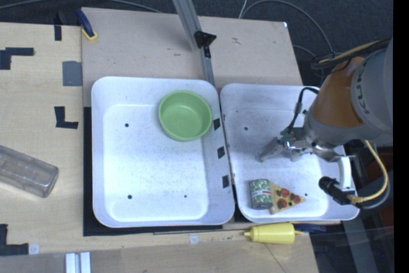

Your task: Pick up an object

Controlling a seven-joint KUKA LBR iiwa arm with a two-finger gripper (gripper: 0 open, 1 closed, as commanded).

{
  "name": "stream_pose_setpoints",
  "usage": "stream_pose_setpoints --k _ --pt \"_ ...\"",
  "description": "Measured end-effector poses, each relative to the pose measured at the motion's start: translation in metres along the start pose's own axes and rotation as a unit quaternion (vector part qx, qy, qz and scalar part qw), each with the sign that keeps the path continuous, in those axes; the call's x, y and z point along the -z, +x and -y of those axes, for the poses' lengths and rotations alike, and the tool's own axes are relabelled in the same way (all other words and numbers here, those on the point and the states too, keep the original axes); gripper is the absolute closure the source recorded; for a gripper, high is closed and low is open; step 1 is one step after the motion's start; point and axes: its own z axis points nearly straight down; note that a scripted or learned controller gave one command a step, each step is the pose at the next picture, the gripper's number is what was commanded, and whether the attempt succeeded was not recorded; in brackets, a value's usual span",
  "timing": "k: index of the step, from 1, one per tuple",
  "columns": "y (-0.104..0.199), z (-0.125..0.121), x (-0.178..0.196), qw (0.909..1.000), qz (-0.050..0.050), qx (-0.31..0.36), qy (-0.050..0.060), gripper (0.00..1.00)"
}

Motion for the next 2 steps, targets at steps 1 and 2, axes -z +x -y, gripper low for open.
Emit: stream_pose_setpoints --k 1,2 --pt "0.001 0.000 0.010 1.0000 -0.001 0.001 0.000 1.00" --pt "0.010 0.001 0.068 1.0000 0.000 0.001 -0.002 1.00"
